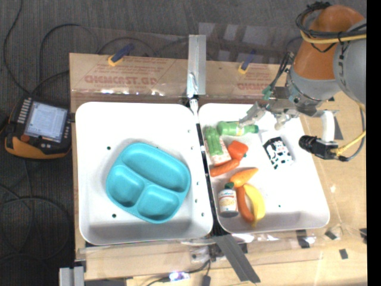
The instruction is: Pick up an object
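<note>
The desk [89, 64] carries 2 white bins side by side, and nothing has been lifted out of either one as far as I can see, so the whole pick looks to be ahead. The left bin [95, 207] holds a teal tray [149, 182] with 3 compartments, lying flat near the middle. The right bin [303, 201] holds all the small things, crowded toward its left wall. The arm [324, 52] hangs over the far right corner of that bin, and its tool [268, 115] sits low over the bin's far edge; from here I cannot tell whether it is spread or pressed together, and I see nothing caught in it. The nearest thing to it is a green bottle [233, 127], lying on its side just beside the tool, its cap end seemingly touching or nearly touching the tip. Next to that lies a green packet [215, 143] along the dividing wall, then an orange carrot [229, 159], well nearer the bin's middle. A black and white block [278, 152] lies alone, a little on the near side of the tool. Farther toward me are a banana [255, 202], an orange piece [244, 176] above it, and a small jar [227, 199]. My guess is the bottle is the target, being closest.
</note>
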Tool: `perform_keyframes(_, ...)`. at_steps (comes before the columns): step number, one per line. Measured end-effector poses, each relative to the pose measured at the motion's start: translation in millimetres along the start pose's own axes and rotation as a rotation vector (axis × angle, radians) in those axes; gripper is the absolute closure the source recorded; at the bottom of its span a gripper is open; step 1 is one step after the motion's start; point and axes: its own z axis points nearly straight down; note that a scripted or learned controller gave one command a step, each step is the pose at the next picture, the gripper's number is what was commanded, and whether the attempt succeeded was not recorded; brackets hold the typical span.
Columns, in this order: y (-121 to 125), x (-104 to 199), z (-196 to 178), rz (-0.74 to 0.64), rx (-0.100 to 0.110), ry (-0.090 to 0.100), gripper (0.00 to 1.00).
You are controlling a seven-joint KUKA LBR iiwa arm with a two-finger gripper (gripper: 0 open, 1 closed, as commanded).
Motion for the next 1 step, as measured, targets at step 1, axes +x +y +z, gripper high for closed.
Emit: perform_keyframes(1,-37.2,9.1,66.4,-0.152,0.001,-0.001,0.0)
